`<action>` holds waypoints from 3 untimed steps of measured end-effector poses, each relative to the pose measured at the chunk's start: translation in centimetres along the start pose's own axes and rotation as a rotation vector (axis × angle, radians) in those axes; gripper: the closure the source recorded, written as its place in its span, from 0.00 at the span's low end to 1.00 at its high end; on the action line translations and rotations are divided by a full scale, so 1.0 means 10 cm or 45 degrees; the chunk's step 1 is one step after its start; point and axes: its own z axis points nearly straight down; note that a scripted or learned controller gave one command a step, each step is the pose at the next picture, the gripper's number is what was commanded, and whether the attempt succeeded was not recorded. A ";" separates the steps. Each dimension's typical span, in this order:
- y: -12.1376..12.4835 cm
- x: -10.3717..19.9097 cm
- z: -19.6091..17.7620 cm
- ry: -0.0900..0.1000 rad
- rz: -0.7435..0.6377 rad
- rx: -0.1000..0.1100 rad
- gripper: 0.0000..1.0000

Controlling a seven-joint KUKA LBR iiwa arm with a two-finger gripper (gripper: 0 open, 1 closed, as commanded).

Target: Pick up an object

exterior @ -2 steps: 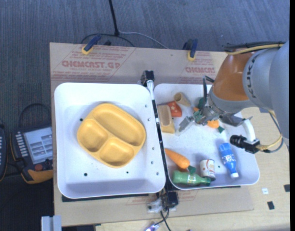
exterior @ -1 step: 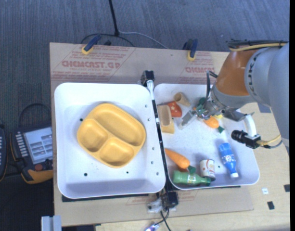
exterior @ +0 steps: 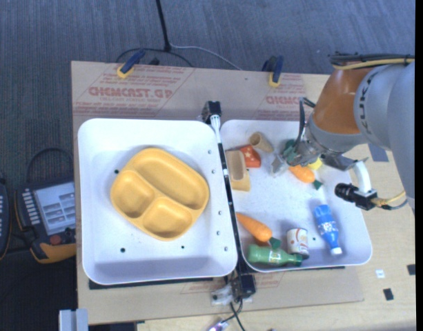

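I am lowering my tool (exterior: 288, 154) into the right bin (exterior: 349, 254), reaching beside a small orange carrot piece (exterior: 302, 174) on the bin floor; whether its grip is closing I cannot tell. Nothing is lifting yet.

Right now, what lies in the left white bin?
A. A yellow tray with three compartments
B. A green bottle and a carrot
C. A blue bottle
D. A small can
A: the yellow tray with three compartments sits in the left bin, while the blue bottle, green bottle, carrot and small can all lie in the right bin.
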 end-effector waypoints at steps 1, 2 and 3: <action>0.14 0.11 0.09 -0.004 -0.286 0.012 1.00; 0.15 0.14 0.11 -0.002 -0.288 0.005 0.00; -0.11 0.23 0.10 -0.002 -0.708 -0.006 0.00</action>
